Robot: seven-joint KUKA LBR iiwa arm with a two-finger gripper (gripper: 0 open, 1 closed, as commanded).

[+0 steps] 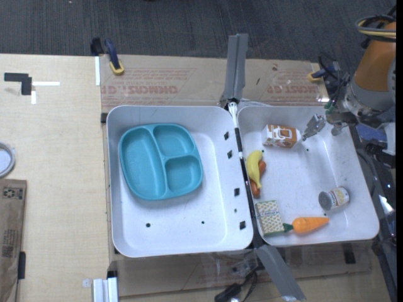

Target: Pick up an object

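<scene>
The arm (376, 74) came in from the right side of the view, near the upper right corner. Its orange band was high, and under it the grey wrist (362, 102) pointed down and to the left. The gripper (312, 128) was at the end of the wrist, low and tilted to the left. Its thin metal fingers (310, 129) held nothing between them.

Bright even overhead light, soft shadows, mild overall blur
</scene>
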